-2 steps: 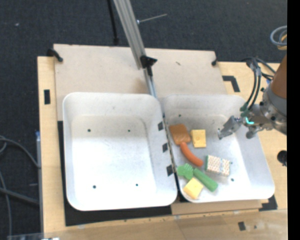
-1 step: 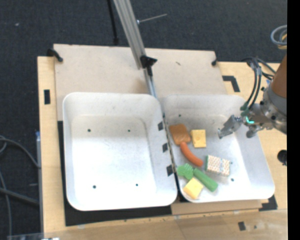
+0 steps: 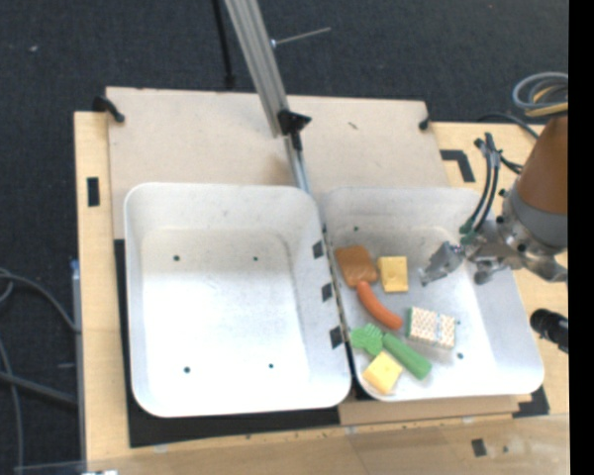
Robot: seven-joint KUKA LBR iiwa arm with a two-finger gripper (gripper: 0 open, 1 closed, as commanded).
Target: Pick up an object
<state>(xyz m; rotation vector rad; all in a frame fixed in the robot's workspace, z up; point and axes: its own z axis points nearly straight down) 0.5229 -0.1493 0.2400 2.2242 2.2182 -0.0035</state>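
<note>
Right bin [image 3: 495, 354]: gripper [image 3: 444, 263] above toys

- The arm [image 3: 546, 181] comes in from the right edge of the camera view, its wrist low and reaching leftward.
- An orange band covers the part above the wrist; below it sits a grey collar.
- Dark cables with green fittings run down the arm's left side toward the wrist.
- The gripper [image 3: 455, 265] sits at the arm's lower left end, pointing left and slightly down.
- Its grey fingers [image 3: 438, 263] look spread, one to the left and one nearer the wrist, with nothing between them.
</note>
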